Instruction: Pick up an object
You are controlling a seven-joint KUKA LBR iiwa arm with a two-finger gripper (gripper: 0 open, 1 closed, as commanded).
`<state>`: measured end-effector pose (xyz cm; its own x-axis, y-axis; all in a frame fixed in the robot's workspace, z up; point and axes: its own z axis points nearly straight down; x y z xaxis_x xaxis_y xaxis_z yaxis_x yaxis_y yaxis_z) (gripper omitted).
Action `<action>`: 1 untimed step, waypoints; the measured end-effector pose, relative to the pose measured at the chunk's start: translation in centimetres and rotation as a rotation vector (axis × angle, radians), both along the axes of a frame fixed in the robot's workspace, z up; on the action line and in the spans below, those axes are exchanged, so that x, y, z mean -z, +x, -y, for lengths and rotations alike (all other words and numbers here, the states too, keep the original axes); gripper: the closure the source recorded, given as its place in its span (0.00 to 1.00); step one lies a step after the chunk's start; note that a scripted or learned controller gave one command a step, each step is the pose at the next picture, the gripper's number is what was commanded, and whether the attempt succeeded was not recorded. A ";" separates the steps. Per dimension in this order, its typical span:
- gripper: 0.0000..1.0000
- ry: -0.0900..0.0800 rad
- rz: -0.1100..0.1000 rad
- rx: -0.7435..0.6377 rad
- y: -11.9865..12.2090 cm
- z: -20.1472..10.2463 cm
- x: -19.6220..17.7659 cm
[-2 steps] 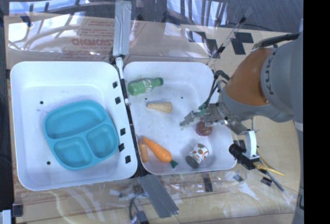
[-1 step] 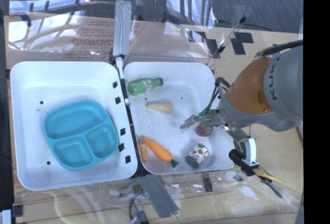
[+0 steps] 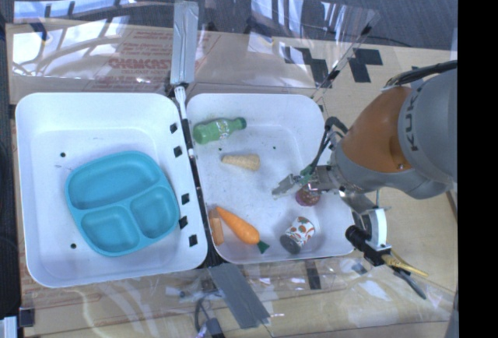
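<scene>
Nothing is lifted yet: my gripper [image 3: 299,187] hangs low in the right bin [image 3: 268,107], whether apart or together I cannot tell, with a small reddish object [image 3: 308,195] just beside it, still to grasp.

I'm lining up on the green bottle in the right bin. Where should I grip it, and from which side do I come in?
Grip the green plastic bottle across the middle of its body, coming straight down from above. It lies on its side near the right white bin's far-left corner, long axis running left-right, cap end to the right. Probably set the fingers across the narrow width; the divider wall sits close on its left, so a sideways approach looks cramped.
</scene>
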<state>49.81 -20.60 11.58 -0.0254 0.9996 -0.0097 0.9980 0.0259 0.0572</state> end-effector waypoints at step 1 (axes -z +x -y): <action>1.00 -0.018 0.013 0.001 0.2 0.6 -1.4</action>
